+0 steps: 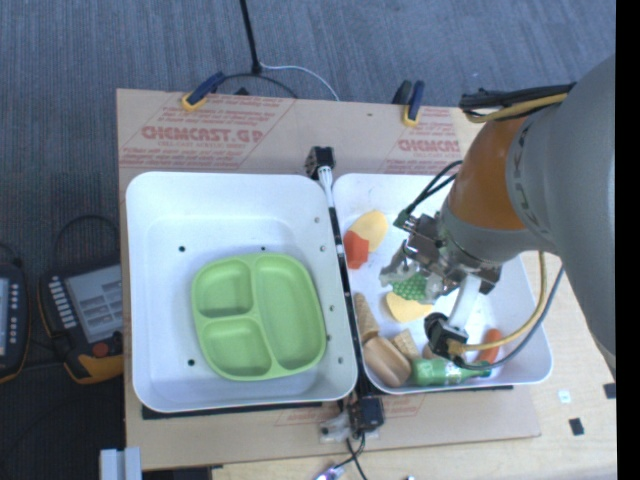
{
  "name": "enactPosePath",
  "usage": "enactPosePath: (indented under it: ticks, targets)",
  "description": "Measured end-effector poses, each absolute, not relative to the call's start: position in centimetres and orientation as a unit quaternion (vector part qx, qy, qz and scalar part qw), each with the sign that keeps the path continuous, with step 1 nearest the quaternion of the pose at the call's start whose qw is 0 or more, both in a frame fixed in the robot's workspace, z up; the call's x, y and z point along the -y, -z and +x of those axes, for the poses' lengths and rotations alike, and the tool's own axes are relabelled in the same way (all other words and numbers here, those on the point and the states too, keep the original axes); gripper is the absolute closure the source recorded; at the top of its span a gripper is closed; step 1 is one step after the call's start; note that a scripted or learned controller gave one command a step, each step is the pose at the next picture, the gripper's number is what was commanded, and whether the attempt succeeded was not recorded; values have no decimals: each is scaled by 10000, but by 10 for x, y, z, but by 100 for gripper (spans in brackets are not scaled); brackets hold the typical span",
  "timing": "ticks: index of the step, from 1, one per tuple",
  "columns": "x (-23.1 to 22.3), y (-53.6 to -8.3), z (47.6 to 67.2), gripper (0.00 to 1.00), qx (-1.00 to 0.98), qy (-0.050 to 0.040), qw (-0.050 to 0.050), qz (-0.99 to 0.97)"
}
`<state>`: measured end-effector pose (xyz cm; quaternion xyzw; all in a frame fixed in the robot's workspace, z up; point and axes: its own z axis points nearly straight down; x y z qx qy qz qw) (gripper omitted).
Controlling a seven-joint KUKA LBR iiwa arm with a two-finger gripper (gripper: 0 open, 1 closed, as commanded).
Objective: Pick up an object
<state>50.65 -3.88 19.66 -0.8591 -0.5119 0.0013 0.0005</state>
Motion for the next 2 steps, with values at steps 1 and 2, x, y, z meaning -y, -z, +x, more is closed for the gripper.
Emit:
enactPosePath:
  ticks: [1, 2]
  targets:
    - [69, -184, 496, 100, 4817, -18, 4, -8763]
    - [111, -161, 514, 100, 6770, -11, 7, -7359]
